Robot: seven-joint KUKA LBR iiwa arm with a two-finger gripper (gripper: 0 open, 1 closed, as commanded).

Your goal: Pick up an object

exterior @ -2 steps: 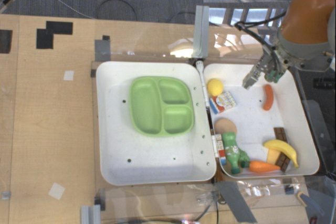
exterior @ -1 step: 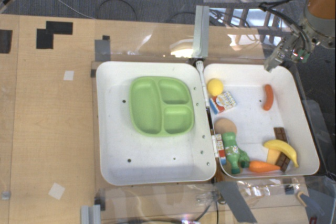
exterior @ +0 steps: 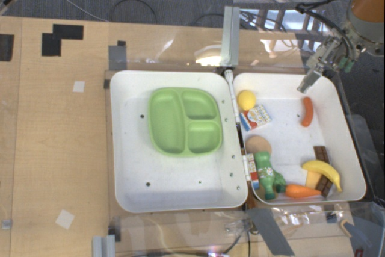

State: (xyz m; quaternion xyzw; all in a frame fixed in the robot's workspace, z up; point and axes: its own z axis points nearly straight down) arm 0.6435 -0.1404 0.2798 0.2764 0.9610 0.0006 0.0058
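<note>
My gripper (exterior: pixel 305 85) hangs over the far rim of the right bin (exterior: pixel 283 82), above and just left of a red sausage (exterior: pixel 307 111). Nothing is seen in it. In the right bin lie a yellow lemon (exterior: pixel 246 99), a small red, white and blue carton (exterior: pixel 256 117), a tan round object (exterior: pixel 258 144), a green toy (exterior: pixel 268 173), an orange carrot (exterior: pixel 302 191), a banana (exterior: pixel 324 171) and a brown bar (exterior: pixel 321 154). A green divided plate (exterior: pixel 184 121) rests in the left bin (exterior: pixel 129 147).
A clear plastic wall (exterior: pixel 264 39) and a grey post (exterior: pixel 229 36) stand behind the bins. Cables (exterior: pixel 319 12) run to the arm at the upper right. The wooden bench (exterior: pixel 54 129) extends to the left of the bins.
</note>
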